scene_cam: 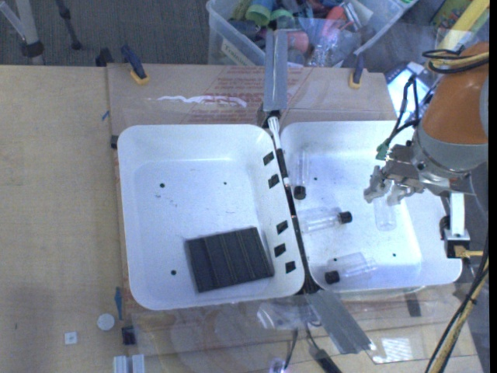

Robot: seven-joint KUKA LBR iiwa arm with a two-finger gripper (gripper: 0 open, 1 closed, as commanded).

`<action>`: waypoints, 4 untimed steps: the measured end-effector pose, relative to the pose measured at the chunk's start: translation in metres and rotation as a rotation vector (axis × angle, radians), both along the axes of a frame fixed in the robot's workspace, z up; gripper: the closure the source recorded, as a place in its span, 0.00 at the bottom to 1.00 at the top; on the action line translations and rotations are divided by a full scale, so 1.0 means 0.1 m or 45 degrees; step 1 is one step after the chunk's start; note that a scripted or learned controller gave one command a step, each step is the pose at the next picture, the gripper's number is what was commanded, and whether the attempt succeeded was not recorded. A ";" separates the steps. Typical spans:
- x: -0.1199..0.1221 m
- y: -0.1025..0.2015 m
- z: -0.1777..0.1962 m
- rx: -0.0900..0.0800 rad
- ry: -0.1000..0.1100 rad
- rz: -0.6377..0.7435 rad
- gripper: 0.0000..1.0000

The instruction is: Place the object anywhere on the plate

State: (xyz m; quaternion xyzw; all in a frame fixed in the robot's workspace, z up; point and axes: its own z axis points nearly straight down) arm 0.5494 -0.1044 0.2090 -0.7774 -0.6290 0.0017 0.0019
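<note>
Arm's jaws [386, 189] sit at centre-right of frame, over the right bin [435, 266]; a clear vial [384, 212] hangs straight below them, top end seemingly pinched between the fingers, though it's see-through and small so the grip is hard to confirm. Grey wrist w/ orange band [458, 115] above it, upper right. Three more clear vials w/ black caps lie in the same bin: one near the divider, upper part [299, 176], one mid-bin [324, 221], one toward the lower edge [347, 268]. Dark ribbed plate [228, 258] lies flat in the left bin [155, 150], lower centre of frame, well apart from the jaws. Bins sit side by side on a tan counter [50, 208]. Tub of coloured toys [311, 10] at top centre.
</note>
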 end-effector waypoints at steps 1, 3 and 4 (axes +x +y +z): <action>0.13 0.75 -0.26 -0.001 0.002 -0.324 1.00; 1.07 1.59 -0.11 -0.005 -0.003 -1.215 1.00; 1.07 1.85 -0.40 0.011 -0.028 -1.187 1.00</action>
